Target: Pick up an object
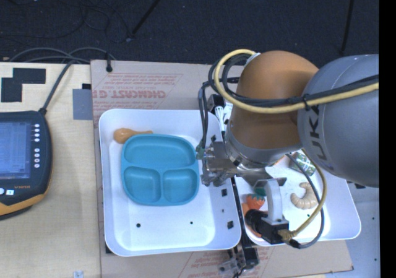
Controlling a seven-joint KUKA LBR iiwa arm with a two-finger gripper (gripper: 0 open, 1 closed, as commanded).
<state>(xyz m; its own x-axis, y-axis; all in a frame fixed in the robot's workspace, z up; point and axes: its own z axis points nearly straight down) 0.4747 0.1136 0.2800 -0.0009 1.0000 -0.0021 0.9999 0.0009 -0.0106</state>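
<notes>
The arm [291, 109] hangs low over the middle of the frame. The metal body of its gripper [215, 168] sits right above the rims where the left bin [161, 233] and the right bin [346, 224] meet, so the step in hand looks like the approach to a grasp, with nothing lifted yet. Whether the gripper is released or clenched cannot be told, because the orange wrist covers its tips from above. The nearest candidate appears to be the blue divided plate [161, 168], which lies flat in the left bin with its right edge just beside the gripper. A tan piece [127, 135] lies at the plate's upper left corner, partly tucked behind it. In the right bin a shrimp-shaped toy [303, 198] lies near the centre, and an orange and green piece [253, 201] lies close to the left wall. A small pale green item [303, 163] peeks out from under the arm, too covered to name. The next move probably calls for a shift off the rims and onto one object, since a descent here would likely strike the bin walls. Much of the right bin's upper half is concealed by the arm, and the tan piece is too small to identify.
</notes>
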